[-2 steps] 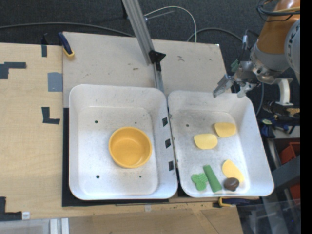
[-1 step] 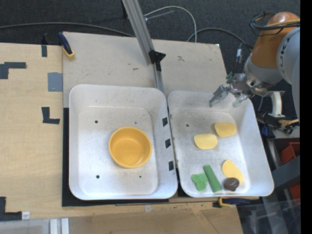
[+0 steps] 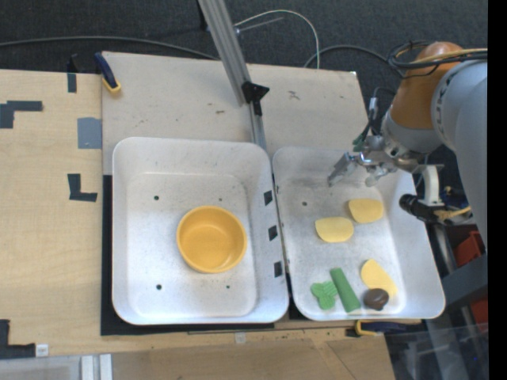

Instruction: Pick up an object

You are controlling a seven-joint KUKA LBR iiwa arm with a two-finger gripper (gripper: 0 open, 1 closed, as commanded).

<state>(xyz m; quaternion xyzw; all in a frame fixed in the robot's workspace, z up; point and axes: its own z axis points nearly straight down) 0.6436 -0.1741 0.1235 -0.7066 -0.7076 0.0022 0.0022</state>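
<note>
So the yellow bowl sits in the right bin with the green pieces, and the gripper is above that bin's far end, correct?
Not quite. The camera view shows the yellow bowl alone in the left bin. The green pieces are in the right bin, and the gripper is above that bin's far end.

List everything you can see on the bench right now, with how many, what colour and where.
bins: 2, white, side by side on the bench; left bin, right bin
bowl: 1, yellow-orange, middle of the left bin
yellow pieces: 3, pale yellow, right bin; two near its middle, one near the front right
green pieces: 2, green, front of the right bin; a leafy one beside a straight bar
brown piece: 1, dark brown, front right of the right bin, touching the third yellow piece
clamp: 1, blue and yellow, back left edge of the bench
pole: 1, grey, slanting over the bench's back
arm: 1, grey with orange band, right side
gripper: 1, above the right bin's back
</note>
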